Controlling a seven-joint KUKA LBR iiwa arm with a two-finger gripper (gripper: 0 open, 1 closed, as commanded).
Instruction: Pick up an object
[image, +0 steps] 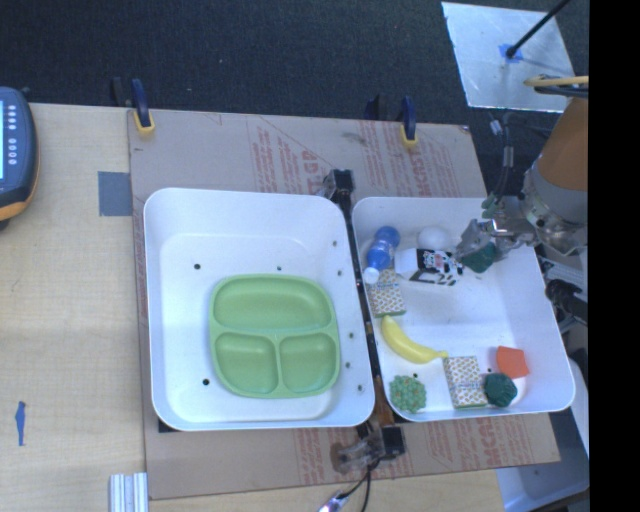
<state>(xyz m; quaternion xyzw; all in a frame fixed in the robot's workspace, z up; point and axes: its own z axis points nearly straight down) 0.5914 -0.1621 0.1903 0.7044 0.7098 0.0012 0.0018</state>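
One curved smooth banana (409, 343) beside bumpy green broccoli (407, 393).

A green divided plate (273, 334), yellow banana (408, 343), orange block (511, 361) and black-and-white cow-patterned toy (436, 265) lie in white bins (175, 300).

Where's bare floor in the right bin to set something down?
The right white bin has one open patch mid-floor, bordered by the yellow banana, the black-and-white carton and the orange block. The front edge is crowded: green broccoli piece, patterned square packet, dark green ball. The gripper hangs over the back corner.
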